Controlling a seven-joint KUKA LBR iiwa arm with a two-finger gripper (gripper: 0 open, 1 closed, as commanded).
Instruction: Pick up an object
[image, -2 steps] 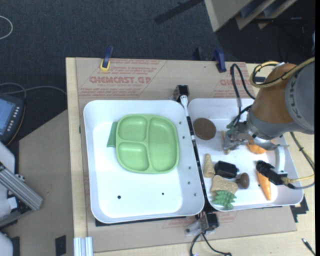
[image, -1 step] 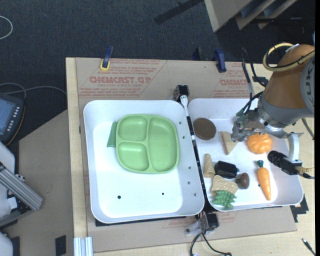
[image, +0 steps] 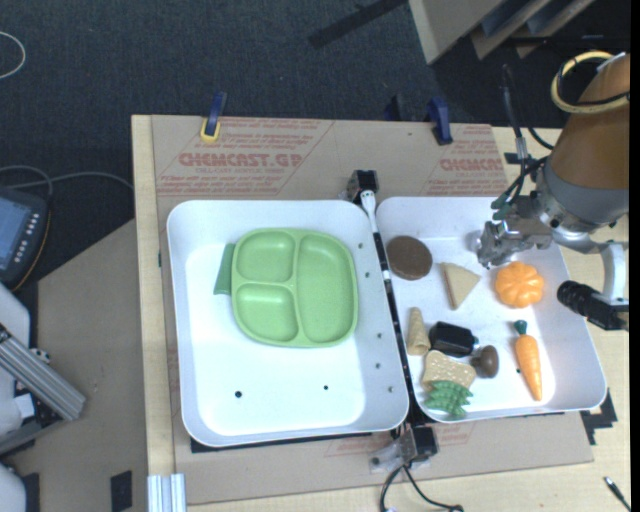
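Note:
The right bin (image: 440, 212) holds several toy foods: a brown round cookie (image: 409, 257), a pale cheese wedge (image: 460, 284), an orange pumpkin (image: 520, 284), a carrot (image: 530, 365), a black block (image: 451, 339), a small brown mushroom (image: 485, 360), a cracker (image: 446, 371) and green broccoli (image: 447, 399). My gripper (image: 497, 246) hangs over the bin's upper right part, just up-left of the pumpkin and right of the cheese. Nothing is visible between its fingers.
The left bin (image: 200, 350) holds a green divided plate (image: 295, 287). A tan stick-shaped piece (image: 417, 331) lies by the right bin's left wall. The arm's grey body (image: 590, 170) covers the bin's far right corner. Clamps sit on the board's far edge.

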